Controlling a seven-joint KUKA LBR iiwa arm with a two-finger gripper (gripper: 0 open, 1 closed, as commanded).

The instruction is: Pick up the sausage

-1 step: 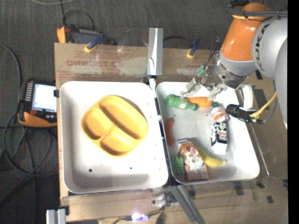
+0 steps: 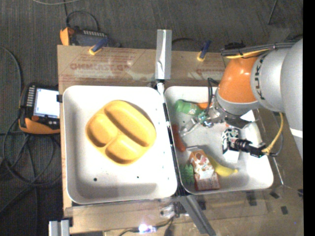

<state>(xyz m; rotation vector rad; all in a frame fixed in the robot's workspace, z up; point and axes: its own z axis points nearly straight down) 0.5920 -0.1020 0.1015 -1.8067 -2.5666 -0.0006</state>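
From my station I log the left bin (image 2: pixel 74 181) holding a yellow divided plate (image 2: pixel 120 132). Just inside the right bin (image 2: pixel 266 178), along its left wall, lies the sausage (image 2: pixel 178 140) (reddish, partly shadowed), untouched. Near it sit a green bottle (image 2: pixel 189 107), a small carton (image 2: pixel 203 169) and a banana (image 2: pixel 224 170). The gripper (image 2: pixel 209 121) hovers above the bottle; whether its pincer is apart or together, I cannot tell.

1. Gripper (image 2: pixel 197 123) mostly tucked under the orange wrist, fingertips too blurry to read.
2. Sausage (image 2: pixel 178 140) half hidden against the right bin's (image 2: pixel 266 181) left wall.
3. Green bottle (image 2: pixel 187 107) partly covered by the arm.
4. Arm cut off at the right edge.
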